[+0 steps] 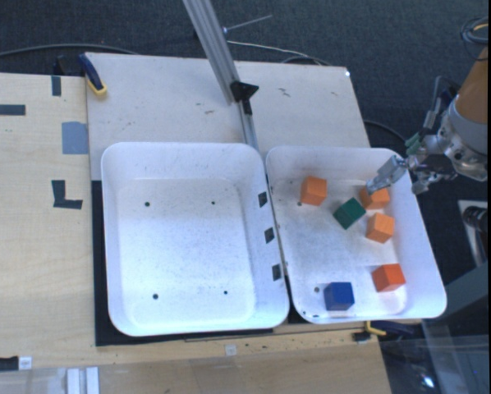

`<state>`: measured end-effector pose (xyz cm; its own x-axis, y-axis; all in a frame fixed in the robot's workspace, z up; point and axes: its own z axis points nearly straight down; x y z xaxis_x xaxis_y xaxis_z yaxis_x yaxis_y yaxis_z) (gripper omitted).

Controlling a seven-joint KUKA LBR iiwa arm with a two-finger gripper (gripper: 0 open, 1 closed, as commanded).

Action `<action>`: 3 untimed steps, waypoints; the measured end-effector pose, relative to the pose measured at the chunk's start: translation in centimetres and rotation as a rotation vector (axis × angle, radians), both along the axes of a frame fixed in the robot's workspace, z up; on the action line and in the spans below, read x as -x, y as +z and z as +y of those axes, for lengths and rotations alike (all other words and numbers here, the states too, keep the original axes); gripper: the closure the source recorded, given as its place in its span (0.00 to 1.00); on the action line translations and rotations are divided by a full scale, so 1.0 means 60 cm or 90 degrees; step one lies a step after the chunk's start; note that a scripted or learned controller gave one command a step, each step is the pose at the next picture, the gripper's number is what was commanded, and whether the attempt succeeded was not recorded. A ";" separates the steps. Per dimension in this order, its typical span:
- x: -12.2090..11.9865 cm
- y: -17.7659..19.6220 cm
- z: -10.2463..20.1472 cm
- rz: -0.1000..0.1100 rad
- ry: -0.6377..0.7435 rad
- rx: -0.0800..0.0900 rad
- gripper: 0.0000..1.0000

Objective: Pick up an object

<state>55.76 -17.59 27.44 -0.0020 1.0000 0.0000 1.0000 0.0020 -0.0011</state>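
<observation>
The right bin (pixel 422 245) holds several cubes: an orange one (pixel 314 191) at the upper left, a green one (pixel 349 213) in the middle, two orange ones (pixel 375 197) (pixel 379 226) toward the right wall, a red-orange one (pixel 388 277) and a blue one (pixel 338 295) near the front. My gripper (pixel 402 178) hovers over the bin's upper right rim, open, with nothing between its fingers. One grey finger (pixel 387 173) points down at the orange cube by the right wall, just above it.
The left bin (pixel 114 220) sits beside the right one, sharing a middle wall. A slanted metal rail (pixel 217 48) runs from the top down to the bins' junction. Cables lie on the dark floor behind, and a yellow-blue clamp (pixel 93 75) sits on the bench's far left.
</observation>
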 end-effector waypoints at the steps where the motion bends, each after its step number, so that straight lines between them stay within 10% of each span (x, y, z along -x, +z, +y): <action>1: -0.108 -0.252 0.049 0.001 0.001 0.001 0.00; 2: -0.096 -0.266 -0.004 0.001 -0.002 0.001 0.00; 3: -0.048 -0.302 0.071 -0.003 0.000 0.003 0.00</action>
